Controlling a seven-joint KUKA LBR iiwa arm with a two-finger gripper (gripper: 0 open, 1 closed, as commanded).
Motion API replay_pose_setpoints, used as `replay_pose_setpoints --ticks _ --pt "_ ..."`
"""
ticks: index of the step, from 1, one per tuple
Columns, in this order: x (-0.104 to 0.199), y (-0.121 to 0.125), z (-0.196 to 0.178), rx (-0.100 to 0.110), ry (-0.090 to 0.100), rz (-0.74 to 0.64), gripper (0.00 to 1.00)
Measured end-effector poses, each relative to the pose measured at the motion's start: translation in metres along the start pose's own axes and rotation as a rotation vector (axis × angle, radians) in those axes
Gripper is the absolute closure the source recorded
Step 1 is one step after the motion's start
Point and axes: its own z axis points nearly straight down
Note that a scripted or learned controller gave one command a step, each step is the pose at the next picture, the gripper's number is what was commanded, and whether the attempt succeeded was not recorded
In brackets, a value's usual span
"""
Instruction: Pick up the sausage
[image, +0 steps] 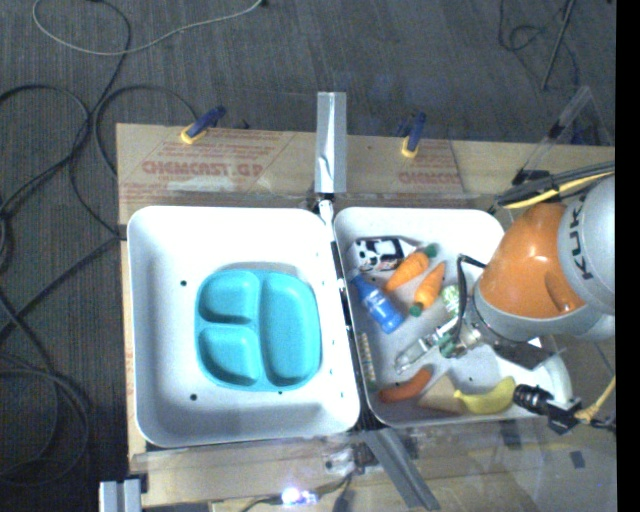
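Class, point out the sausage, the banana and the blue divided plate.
sausage (408, 386): camera view, middle of its reddish length.
banana (486, 397): camera view, middle of its yellow curve.
blue divided plate (296, 335): camera view, floor of its large compartment.

Dark grey carpet floor (240, 60) filling upper part and left side of frame. Black cables (40, 120) trailing across it at left; pale cable (90, 30) looping at upper left. Brown board bench top (230, 165) lying at centre, printed lettering showing. Blue-and-yellow clamps (202, 124) gripping its top edge. Metal upright (331, 140) standing at top centre.
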Motion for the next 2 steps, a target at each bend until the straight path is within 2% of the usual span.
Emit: replay_pose_setpoints --ticks 1,2 --pt "0.02 0.006 0.009 0.003 -0.004 0.274 0.0" --pt "0.008 0.002 0.01 0.003 0.002 0.706 0.0"
